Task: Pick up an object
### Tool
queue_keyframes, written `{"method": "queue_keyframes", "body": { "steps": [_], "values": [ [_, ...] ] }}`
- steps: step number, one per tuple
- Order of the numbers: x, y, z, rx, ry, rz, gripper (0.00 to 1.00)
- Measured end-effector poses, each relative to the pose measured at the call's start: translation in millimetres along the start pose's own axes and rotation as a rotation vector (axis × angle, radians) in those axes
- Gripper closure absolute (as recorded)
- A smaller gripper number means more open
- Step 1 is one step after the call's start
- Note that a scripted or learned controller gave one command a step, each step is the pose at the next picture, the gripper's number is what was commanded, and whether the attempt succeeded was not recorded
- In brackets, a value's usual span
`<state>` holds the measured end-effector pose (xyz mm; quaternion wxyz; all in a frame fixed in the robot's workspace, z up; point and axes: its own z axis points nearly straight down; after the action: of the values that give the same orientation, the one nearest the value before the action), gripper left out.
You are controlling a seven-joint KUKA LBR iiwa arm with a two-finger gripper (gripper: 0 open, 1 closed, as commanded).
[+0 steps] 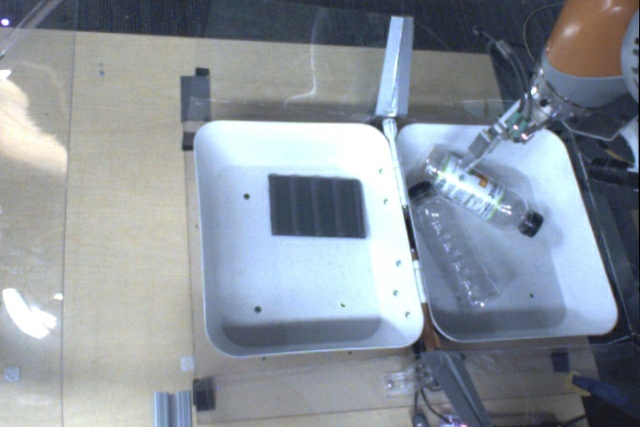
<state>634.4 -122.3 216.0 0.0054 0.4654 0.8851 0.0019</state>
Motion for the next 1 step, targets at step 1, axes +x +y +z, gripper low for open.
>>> {"method": "queue_keyframes", "body": {
  "steps": [1],
  "values": [
    [-28.1,-21.9,111.0,0.0,0.0,-0.036,0.0]
  ]
}}
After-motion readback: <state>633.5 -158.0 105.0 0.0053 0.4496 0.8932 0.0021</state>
